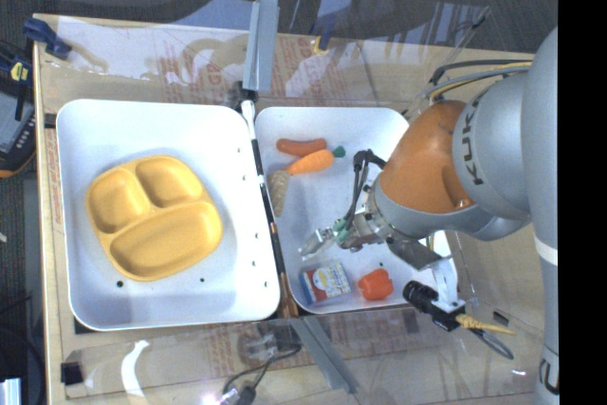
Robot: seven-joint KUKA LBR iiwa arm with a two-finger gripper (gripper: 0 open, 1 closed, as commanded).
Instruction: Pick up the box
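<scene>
The box is a small red, white and blue carton lying flat near the front edge of the right bin. My gripper hangs over the middle of that bin, just behind the box and a little to its right. The grey arm with its orange band covers the bin's right side. Nothing shows between the gripper's fingers.
An orange-red pepper lies right of the box. Two carrots rest at the back of the right bin, and a pale object sits by its left wall. The left bin holds a yellow divided plate.
</scene>
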